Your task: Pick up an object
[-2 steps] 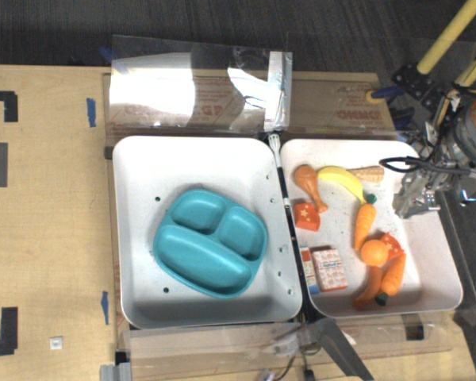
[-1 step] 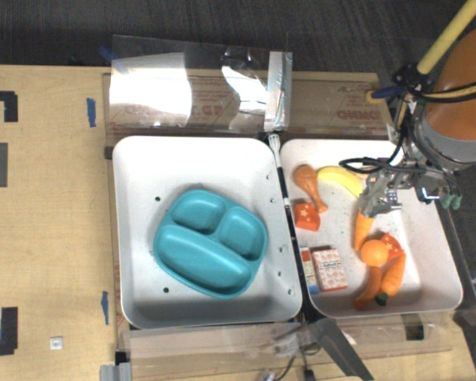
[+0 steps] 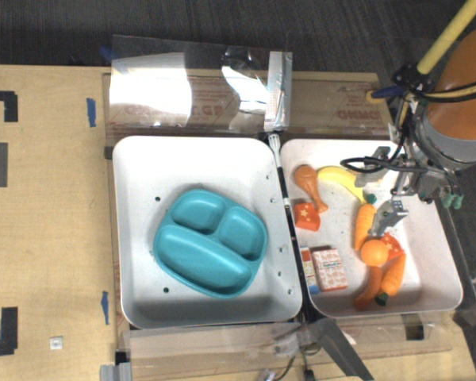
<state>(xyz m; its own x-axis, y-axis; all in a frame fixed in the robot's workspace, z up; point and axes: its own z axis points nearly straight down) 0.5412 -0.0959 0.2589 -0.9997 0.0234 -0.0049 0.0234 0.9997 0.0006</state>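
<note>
Gripper (image 3: 383,222) hangs over the right bin (image 3: 444,288), finger state indeterminable, orange fruit (image 3: 373,252) just at its 6 o'clock.

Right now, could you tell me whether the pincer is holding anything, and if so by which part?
It cannot be told. The pincer sits low in the right bin, right over the orange toys, but nothing shows clearly between its tips.

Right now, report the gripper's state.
Gripper: low in the right bin, just above the orange; open or shut cannot be told, and nothing shows as held.
</note>
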